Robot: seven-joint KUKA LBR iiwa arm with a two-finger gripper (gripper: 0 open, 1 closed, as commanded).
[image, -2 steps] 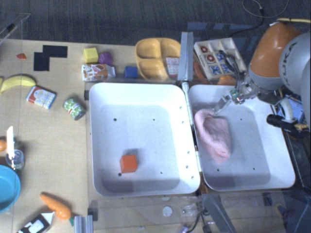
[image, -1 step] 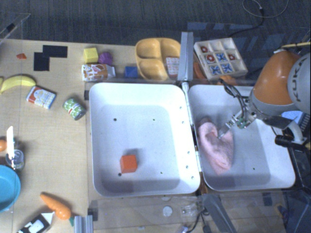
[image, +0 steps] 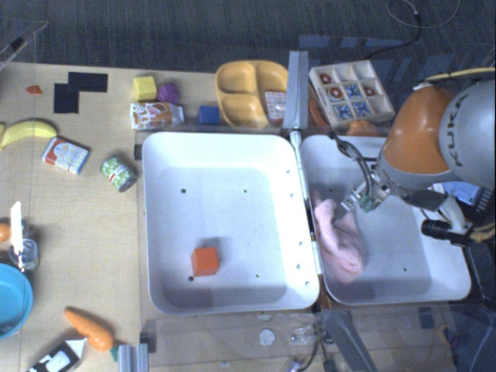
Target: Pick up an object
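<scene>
A pink crumpled cloth [image: 338,239] lies along the left side of the right bin [image: 403,285]. My gripper [image: 363,201] hangs low in the right bin, right at the cloth's upper right edge, under the grey arm with its orange band [image: 416,142]. An orange cube [image: 205,261] sits in the lower left part of the left bin [image: 225,161]. Whether the cloth is between the fingers is hidden by the wrist.
Outside the bins lie a banana [image: 27,132], a small carton [image: 65,155], a green can [image: 118,172], a carrot [image: 89,328], a blue bowl [image: 14,299], a yellow divided tray [image: 249,91] and a tic-tac-toe board [image: 353,90].
</scene>
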